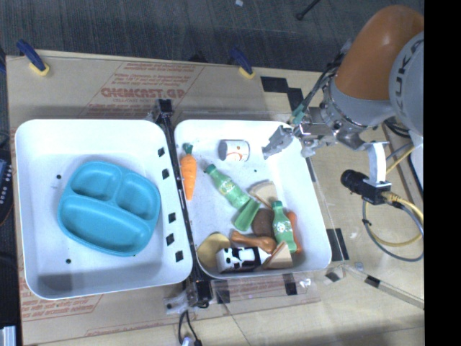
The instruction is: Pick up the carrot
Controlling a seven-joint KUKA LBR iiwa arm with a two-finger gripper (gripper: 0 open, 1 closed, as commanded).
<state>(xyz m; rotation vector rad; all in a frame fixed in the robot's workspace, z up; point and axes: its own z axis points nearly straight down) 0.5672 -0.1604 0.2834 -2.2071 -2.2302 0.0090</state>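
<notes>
Against the right bin's [317, 193] left wall, near its far corner, I see the carrot [189, 175] lying untouched. My gripper [277, 141] hovers by the far right rim; I cannot tell its state. I judge this the approach: next, I must cross leftward and descend.

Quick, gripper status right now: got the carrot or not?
Gripper: fingers' state cannot be told; it sits over the right bin's upper right, apart from the carrot.
</notes>
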